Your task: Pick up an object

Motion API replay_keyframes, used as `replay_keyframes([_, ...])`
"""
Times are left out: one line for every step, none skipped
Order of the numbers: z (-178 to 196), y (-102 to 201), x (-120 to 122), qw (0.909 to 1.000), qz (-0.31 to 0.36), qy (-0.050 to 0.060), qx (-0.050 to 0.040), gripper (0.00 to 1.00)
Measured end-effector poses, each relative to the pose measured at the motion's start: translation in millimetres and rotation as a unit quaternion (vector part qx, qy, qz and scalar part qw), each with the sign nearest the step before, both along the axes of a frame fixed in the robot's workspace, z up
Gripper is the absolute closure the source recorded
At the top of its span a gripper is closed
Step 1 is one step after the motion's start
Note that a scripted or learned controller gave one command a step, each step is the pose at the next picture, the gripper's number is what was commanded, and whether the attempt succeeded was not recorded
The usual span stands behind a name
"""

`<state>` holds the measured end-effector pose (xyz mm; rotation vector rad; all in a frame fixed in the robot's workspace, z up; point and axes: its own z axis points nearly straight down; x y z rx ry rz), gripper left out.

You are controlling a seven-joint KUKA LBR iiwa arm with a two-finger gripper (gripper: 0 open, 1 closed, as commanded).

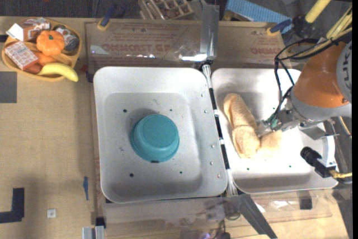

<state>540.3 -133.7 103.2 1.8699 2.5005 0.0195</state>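
The desk (45,137) carries two white bins. The right bin (279,176) is under the pincer (267,127); the left bin (112,92) is well to its left and holds a teal bowl (156,137), upside down as it seems.

The arm (316,87) reaches in from the right and low into the right bin. Just left of the pincer lie two bread loaves (242,123), side by side and touching, w/ a smaller bun (271,140) right below the tip.

If the pincer is wide, narrow or on something I cannot tell; the tip is too blurred.

To do it well, I think: choose one thing only, prob. the bun, as it is nearest. Centre over it, not over the seam betw. bun and loaf. Go down almost to the floor, press gently since bread is soft, lift straight and slowly.
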Motion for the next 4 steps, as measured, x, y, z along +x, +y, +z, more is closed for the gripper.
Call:
replay_keyframes([0, 0, 0, 1.0000, 0.000, 0.000, -0.0002, 0.00])
replay_keyframes([81, 56, -21, 0.9957, -0.092, 0.010, 0.0015, 0.00])
replay_keyframes([-11, 18, -9, 0.9942, -0.108, 0.006, 0.0026, 0.00])
replay_keyframes([0, 18, -8, 0.9941, -0.108, 0.003, 0.0034, 1.00])
